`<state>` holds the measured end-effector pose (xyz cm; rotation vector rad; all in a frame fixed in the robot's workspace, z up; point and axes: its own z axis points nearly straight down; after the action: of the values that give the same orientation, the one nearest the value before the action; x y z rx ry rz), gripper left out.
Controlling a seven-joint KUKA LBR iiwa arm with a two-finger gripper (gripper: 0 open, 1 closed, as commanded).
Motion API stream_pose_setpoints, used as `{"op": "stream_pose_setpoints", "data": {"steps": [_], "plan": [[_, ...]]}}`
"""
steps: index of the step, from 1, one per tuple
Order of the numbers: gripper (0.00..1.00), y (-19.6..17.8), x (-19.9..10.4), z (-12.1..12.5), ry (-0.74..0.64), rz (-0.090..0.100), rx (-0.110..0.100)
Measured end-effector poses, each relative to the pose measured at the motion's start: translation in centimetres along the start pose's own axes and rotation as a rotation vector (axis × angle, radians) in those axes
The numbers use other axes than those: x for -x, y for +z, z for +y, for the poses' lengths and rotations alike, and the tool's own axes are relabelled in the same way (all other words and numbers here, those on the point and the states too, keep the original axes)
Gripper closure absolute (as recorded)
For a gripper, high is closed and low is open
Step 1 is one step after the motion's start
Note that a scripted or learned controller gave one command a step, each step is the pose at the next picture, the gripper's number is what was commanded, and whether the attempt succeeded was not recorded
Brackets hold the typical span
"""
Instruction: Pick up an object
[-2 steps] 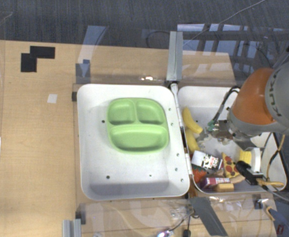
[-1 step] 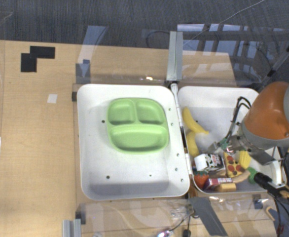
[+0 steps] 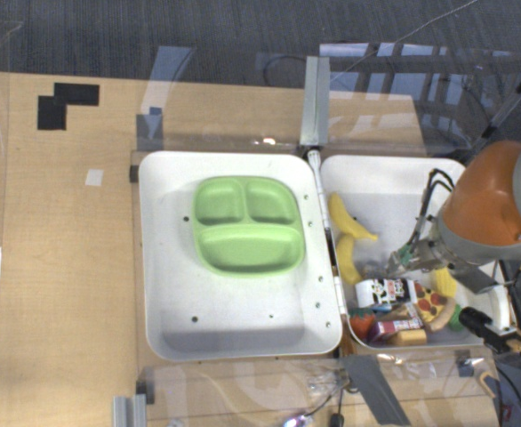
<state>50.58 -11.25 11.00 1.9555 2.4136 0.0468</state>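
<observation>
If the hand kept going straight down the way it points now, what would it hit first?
Most likely the black-and-white packet just below the hand in the right bin, with the yellow banana off to its side. Depth is hard to judge from above.

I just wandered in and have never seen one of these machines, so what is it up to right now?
A grey robot arm with an orange band reaches from the right into the right-hand shallow white bin. Its tool hangs low over a heap of toy food there, including a yellow plastic banana. The left-hand white bin holds a green plastic divided plate. I can't see anything in the tool.
</observation>
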Motion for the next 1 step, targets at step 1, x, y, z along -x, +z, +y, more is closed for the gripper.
{"op": "stream_pose_setpoints", "data": {"steps": [1], "plan": [[0.0,-0.06,0.07,0.01,0.0,-0.001,0.001]]}}
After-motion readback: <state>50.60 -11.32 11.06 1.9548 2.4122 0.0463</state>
